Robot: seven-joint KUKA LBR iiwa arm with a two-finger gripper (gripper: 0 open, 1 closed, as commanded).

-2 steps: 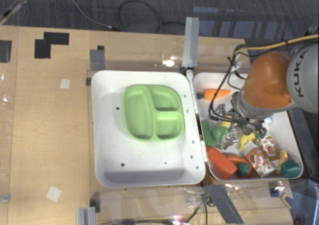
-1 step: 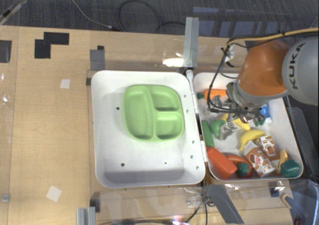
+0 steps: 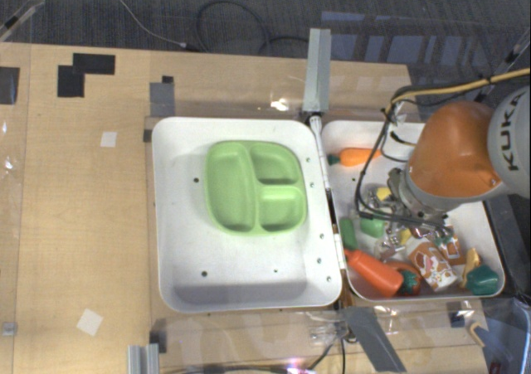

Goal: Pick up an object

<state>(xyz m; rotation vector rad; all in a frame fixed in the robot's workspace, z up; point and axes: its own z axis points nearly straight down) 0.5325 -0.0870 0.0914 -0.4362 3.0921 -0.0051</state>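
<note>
You are looking down on two white bins side by side in the middle of the frame. The left bin (image 3: 178, 223) carries a green divided tray (image 3: 253, 186), lying flat near its upper centre, with one long compartment on the left and two smaller ones on the right.

The right bin (image 3: 489, 227) holds the clutter you can pick from. An orange carrot-like piece (image 3: 358, 157) lies near its upper left corner, just beside the divider between the bins. A larger orange-red piece (image 3: 375, 273) lies tilted along the bottom left of that bin, with a dark green end toward the right. A printed snack packet (image 3: 430, 267) sits just right of it, touching or nearly touching. A dark green object (image 3: 484, 281) rests in the bottom right corner. A small green piece (image 3: 349, 234) lies against the left wall, and a bit of yellow (image 3: 382, 195) shows above it.

The arm's orange band (image 3: 452, 153) fills the upper right of that bin, and the gripper (image 3: 404, 227) hangs below it over the middle of the pile. You cannot tell how its fingers stand, nor whether anything is between them; cables and the wrist hide them
</note>
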